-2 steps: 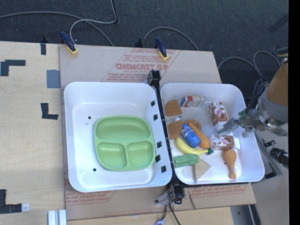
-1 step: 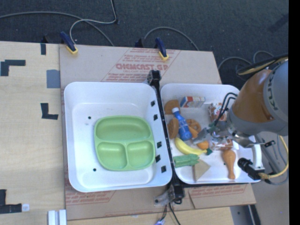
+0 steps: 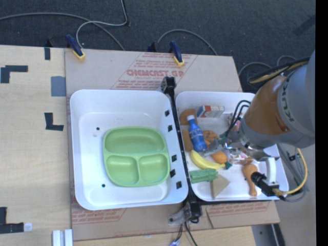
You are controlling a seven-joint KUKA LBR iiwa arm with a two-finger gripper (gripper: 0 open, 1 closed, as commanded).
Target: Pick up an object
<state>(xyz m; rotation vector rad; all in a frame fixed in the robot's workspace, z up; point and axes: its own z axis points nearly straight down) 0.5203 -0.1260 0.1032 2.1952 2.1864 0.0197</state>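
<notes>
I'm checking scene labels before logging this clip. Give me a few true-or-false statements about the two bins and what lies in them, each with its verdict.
1. The green divided plate lies in the left bin. True.
2. The blue bottle lies in the left bin. False: it lies in the right bin.
3. A banana lies in the right bin. True.
4. The arm reaches over the left bin. False: it is over the right bin.

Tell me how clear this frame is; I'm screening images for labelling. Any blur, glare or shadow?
Camera view: soft overall, small items in the right bin smear together; lighting even, no hard glare on the left bin; faint shadow under the green tray; the arm hides the gripper.
</notes>
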